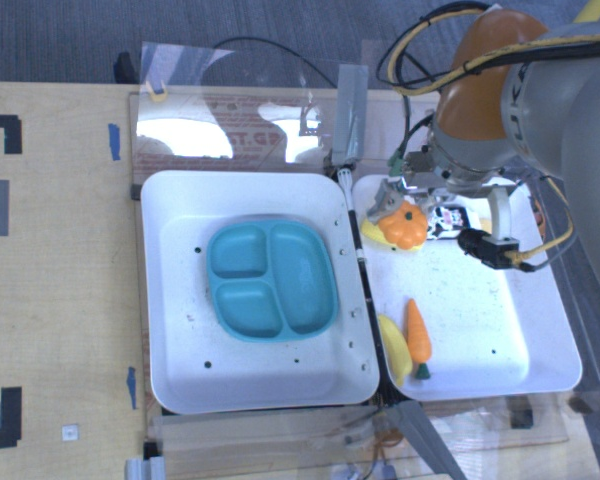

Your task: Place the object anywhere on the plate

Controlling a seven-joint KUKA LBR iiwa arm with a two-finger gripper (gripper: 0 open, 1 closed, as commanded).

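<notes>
A blue plate (273, 278) with three compartments lies in the middle of the left bin (170, 218). My gripper (394, 204) hangs over the far left corner of the right bin (500, 318). A small orange pumpkin-like toy (408, 227) sits directly under and against it. A yellow piece (374, 233) pokes out beside the orange toy on its left. The arm hides how the gripper meets the toy.
A toy carrot (417, 334) and a yellow banana-like toy (393, 346) lie side by side at the near left of the right bin. A black cable connector (488, 248) dangles over that bin. The ridge between the bins (358, 268) runs just left of the gripper.
</notes>
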